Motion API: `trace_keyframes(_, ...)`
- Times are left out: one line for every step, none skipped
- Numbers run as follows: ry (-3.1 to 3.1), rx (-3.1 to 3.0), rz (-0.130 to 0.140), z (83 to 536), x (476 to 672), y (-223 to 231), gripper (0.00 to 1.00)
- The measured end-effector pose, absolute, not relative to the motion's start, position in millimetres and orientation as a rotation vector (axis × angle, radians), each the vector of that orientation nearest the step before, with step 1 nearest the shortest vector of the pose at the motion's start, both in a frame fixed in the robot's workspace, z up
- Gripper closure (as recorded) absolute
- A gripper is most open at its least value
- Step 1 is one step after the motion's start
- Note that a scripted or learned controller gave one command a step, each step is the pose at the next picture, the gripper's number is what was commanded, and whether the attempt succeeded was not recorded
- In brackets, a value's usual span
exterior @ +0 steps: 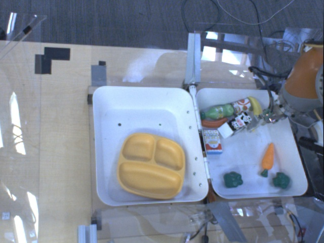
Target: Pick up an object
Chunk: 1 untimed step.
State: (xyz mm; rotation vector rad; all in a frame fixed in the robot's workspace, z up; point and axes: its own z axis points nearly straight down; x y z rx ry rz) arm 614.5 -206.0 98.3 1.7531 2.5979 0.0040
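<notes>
Arm (308,80) cut off at right edge; pincer (267,116) fingers too small to tell.

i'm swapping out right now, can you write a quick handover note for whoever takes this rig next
Gripper: low at the upper right of the right bin, beside the pile of objects; open or shut cannot be told, and nothing is seen held.
Right bin: green bottle, banana, black-and-white carton, small box, carrot, two broccoli pieces.
Left bin: yellow divided tray.
Done: the arm is at the pile.
Left: grasp and lift one object.
</notes>
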Motion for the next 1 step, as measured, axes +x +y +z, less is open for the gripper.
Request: trace_keyframes(2.612, 1.726, 0.006, 205.0, 669.6, -194.8, 1.0)
